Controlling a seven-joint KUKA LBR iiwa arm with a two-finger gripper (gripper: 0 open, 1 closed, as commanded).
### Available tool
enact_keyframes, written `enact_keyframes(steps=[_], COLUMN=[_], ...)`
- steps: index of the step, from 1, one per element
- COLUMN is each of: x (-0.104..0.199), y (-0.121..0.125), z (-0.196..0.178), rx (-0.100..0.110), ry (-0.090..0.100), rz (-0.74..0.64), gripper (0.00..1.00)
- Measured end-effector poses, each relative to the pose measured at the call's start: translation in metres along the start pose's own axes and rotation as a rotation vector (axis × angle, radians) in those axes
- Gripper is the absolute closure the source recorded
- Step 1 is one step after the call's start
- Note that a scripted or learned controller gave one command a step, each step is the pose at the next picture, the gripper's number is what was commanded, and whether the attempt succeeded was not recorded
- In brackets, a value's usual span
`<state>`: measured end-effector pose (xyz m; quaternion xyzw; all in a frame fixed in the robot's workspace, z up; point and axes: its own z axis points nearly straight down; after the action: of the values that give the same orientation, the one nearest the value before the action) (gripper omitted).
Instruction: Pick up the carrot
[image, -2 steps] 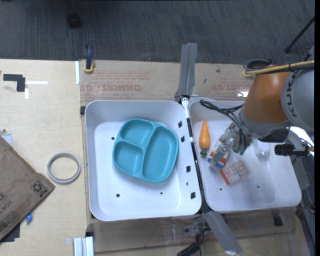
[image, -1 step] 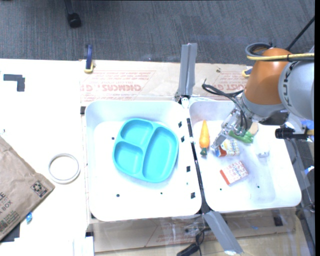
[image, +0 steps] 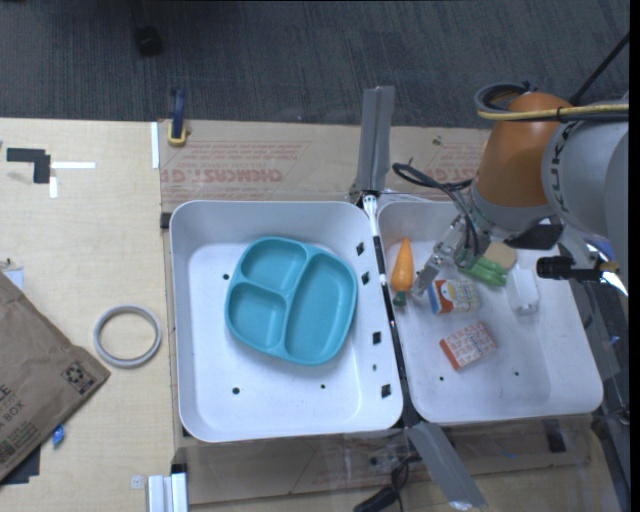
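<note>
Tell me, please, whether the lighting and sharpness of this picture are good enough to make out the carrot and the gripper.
Camera view: light is even and soft, with faint shadows and no strong glare on the white bins; the carrot reads clearly as orange against white; the gripper is slightly soft and dark, so its fine detail is hard to read.

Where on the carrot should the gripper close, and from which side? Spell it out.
Probably across the thick upper-middle of the carrot, coming from above. It lies lengthwise against the right bin's left wall, so the fingers would fit better straddling its narrow width, with the gripper just beside it.
</note>
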<state>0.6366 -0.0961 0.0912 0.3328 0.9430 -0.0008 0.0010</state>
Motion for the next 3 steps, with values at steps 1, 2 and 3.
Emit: enact_keyframes(steps=[1,2,3], x=[-0.007,-0.021,-0.022], y=[0.002,0.010,0.010], z=[0.001,-0.001,-0.010], rx=[0.002,0.002,0.000], ry=[0.003,0.001,-0.003], rz=[0.346,0.074,0.072], gripper=[0.00,0.00,1.00])
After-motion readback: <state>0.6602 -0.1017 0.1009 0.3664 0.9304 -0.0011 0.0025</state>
